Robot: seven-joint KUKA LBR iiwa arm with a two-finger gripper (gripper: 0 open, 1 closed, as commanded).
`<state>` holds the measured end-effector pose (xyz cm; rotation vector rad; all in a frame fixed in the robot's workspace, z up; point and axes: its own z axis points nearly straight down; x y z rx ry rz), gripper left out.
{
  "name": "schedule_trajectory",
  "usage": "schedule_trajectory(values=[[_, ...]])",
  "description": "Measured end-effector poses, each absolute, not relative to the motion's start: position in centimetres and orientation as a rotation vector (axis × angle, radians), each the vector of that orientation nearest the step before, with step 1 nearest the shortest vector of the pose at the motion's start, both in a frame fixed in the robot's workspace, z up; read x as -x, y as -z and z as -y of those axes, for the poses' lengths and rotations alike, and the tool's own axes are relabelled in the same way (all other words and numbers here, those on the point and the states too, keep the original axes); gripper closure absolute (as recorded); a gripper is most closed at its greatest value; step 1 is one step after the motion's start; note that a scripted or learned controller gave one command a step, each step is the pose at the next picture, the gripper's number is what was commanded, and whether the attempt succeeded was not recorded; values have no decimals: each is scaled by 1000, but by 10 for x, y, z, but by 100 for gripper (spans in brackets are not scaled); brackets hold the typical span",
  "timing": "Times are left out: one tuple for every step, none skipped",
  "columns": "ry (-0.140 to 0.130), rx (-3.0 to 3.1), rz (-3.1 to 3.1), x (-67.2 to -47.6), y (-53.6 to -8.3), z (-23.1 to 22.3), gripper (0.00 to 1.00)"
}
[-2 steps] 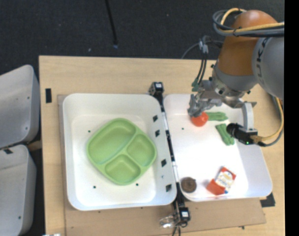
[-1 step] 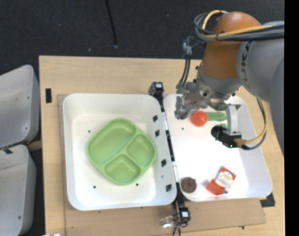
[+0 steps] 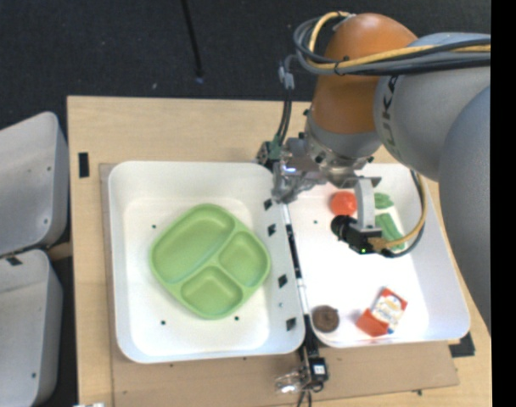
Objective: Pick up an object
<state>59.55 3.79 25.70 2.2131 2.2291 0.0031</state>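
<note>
Right bin [image 3: 326,270], upper part: small red-orange piece [image 3: 343,202] lying on the floor of the bin, just below the wrist. A green and white item [image 3: 390,224] sits just to its right, partly hidden by robot hardware; what it is cannot be made out.

Gripper [image 3: 283,176] sits left of those two, over the top of the strip where the two bins meet. Seen from above, under the bulk of the wrist; cannot tell how far it is open. Nothing seen in its hold.

Lower edge of the right bin: brown round disc [image 3: 326,317] by the lower left corner, with a red and white packet [image 3: 384,312] near it to the right, the two apart.

Left bin [image 3: 131,227]: one pale green divided plate [image 3: 210,261], three compartments, flat, roughly centred.

Arm [image 3: 428,100] comes in from the upper right, its orange band [image 3: 360,58] above the wrist. Both bins rest on a light wooden bench [image 3: 156,117].
</note>
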Motion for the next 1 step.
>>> schedule_trajectory(values=[[2,-2215,-2229,-593,-242,-90,100]])
